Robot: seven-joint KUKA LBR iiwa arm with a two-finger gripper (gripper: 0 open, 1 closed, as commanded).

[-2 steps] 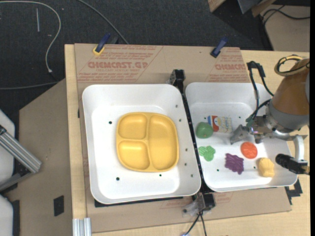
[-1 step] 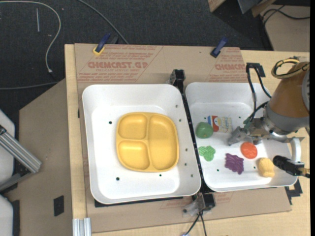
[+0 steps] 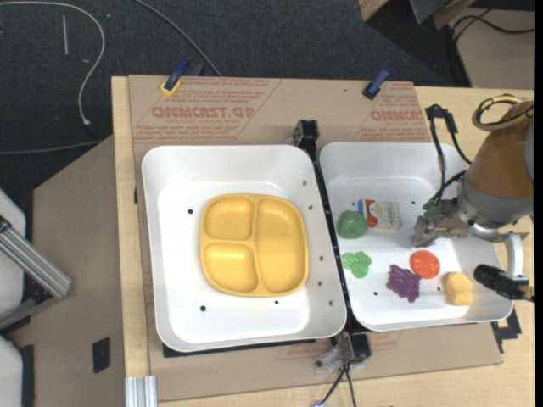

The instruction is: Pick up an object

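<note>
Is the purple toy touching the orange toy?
Apart. The camera view shows a strip of white bin floor between the purple toy and the orange toy.

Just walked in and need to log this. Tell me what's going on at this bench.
A grey robot arm reaches in over the right bin, its gripper low just above an orange-red toy. Nothing looks picked up yet. Green, purple and yellow toys lie nearby. The left bin holds a yellow divided plate.

Arm [image 3: 501, 176] cut off at rt edge.
</note>
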